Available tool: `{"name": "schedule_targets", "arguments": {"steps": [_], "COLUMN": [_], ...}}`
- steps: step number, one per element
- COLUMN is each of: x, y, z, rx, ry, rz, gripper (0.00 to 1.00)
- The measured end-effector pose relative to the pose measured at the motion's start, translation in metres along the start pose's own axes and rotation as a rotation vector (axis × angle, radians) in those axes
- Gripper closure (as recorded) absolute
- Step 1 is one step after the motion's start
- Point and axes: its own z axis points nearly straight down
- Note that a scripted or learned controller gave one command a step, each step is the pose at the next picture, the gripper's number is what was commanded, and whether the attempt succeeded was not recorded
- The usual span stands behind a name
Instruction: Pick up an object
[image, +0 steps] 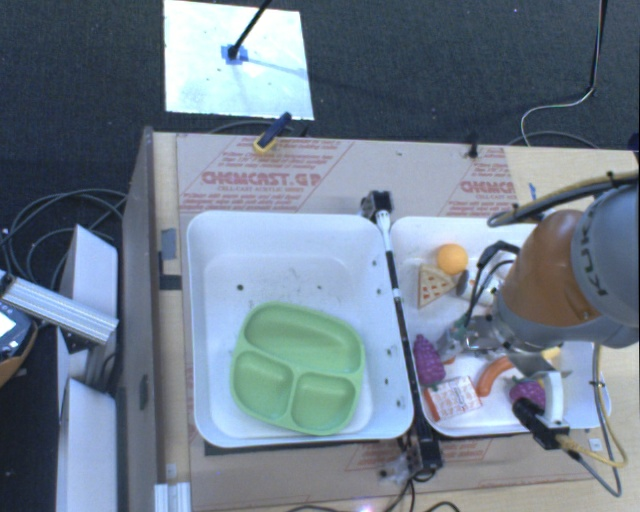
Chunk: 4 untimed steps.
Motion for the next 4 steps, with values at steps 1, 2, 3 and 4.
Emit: {"name": "schedule_targets", "arguments": {"steps": [1,2,3,4], "x": [0.006,0.0,-0.05,0.003], "y": [0.071,0.13,0.086,0.165], "z": [0.003,-0.003,0.004,0.004], "rx": [0.01,0.009,0.012,0.011], "ry": [0.017,0.017,0.016,0.018], "rz": [-0.011,-0.012,-0.01,-0.013], "gripper": [0.0,0.0,0.0,0.0]}}
